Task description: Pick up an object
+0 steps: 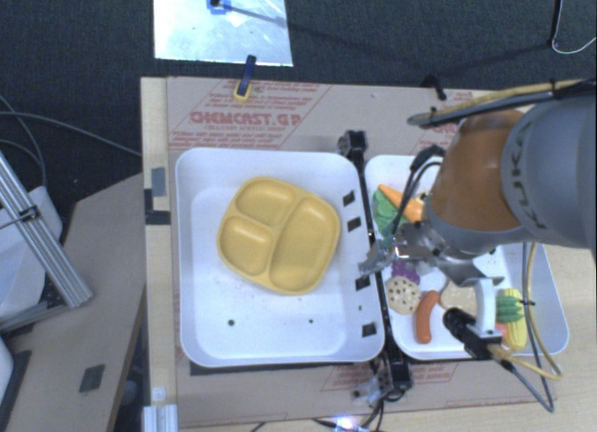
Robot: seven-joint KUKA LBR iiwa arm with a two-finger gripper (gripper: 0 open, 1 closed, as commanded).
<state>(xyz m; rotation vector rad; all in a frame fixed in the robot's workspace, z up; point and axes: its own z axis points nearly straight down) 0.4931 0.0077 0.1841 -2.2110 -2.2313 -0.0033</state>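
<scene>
Camera view: hand point(396, 255) (grip unreadable) sits by the right bin's point(550, 313) left edge, near the cookie point(403, 296).

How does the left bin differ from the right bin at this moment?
The left bin holds a single large yellow divided plate; the right bin holds several small toy foods, among them a sausage, a cookie and corn. The left bin lies fully in view, while the arm hangs over much of the right bin. Both are shallow, white and sit side by side.
</scene>
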